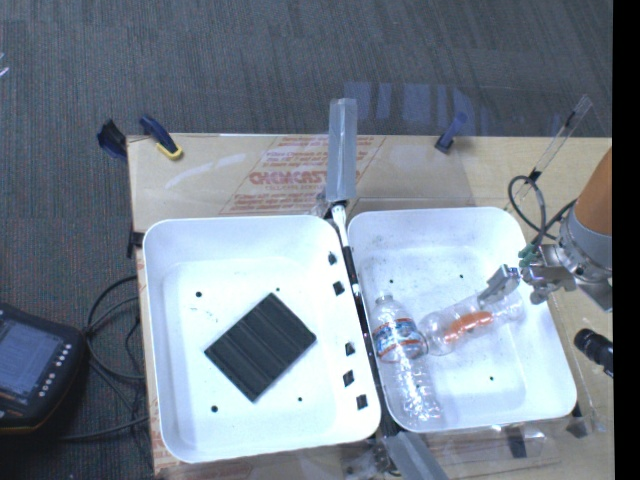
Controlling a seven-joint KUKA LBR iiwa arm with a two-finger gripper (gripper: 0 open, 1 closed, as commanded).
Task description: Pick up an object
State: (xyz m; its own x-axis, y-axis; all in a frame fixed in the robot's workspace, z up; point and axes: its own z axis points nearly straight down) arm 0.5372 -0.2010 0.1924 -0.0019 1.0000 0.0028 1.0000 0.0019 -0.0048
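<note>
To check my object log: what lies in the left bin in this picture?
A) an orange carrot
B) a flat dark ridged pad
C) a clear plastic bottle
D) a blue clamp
B: the flat dark ridged pad lies alone on the floor of the left bin, while the clear bottles are in the right bin.

This is a robotics lab or test cell, not a home or shop. A plywood bench stands on grey carpet, with blue clamps gripping its far edge and two shallow white bins fixed side by side on top. The grey and orange robot arm with its loose black cables at the right, and a handheld control pendant lying on the floor at the left with cords running to the bench, point to experimental work.
</note>
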